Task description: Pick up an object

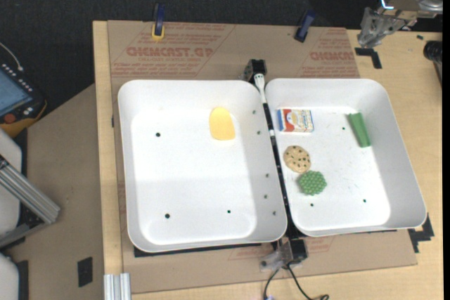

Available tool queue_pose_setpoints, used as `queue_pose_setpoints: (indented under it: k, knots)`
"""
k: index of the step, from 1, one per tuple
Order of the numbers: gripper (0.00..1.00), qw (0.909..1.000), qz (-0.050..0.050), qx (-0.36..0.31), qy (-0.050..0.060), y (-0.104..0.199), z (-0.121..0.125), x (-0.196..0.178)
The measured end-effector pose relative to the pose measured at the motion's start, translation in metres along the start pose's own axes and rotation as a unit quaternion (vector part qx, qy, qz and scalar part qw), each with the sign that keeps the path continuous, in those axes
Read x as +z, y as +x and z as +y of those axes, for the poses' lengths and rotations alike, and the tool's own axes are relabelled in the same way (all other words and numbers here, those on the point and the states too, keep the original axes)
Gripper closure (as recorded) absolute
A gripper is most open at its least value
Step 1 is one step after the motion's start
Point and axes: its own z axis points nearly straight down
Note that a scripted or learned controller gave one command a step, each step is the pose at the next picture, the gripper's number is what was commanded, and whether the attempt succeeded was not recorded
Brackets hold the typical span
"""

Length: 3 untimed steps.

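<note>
My gripper (375,28) hangs at the top right of the camera view, above the bench behind the right bin's far corner, with nothing between its fingers. In the right bin (394,172) lie a small white carton with red and blue print (295,121), a chocolate-chip cookie (297,159), a bumpy green ball (312,183) and a green block (359,129). A yellow rounded piece (222,124) rests in the left bin (183,221), near its far side.
Both bins sit on a brown board (211,49) held by a yellow-blue clamp (159,22) and a blue clamp (305,24). A black bracket (255,71) joins the bins at the back. A device with a screen (14,91) stands at far left.
</note>
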Motion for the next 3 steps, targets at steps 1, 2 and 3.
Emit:
queue_pose_setpoints:
  k: [1,2,3]
  knots:
    - [1.0,0.9999,0.0,0.007,0.007,-0.067,-0.066,0.05]
    - [1.0,1.0,-0.001,0.001,-0.002,-0.024,0.001,0.005]
    - [1.0,1.0,0.0,0.007,0.006,-0.082,-0.053,0.039]
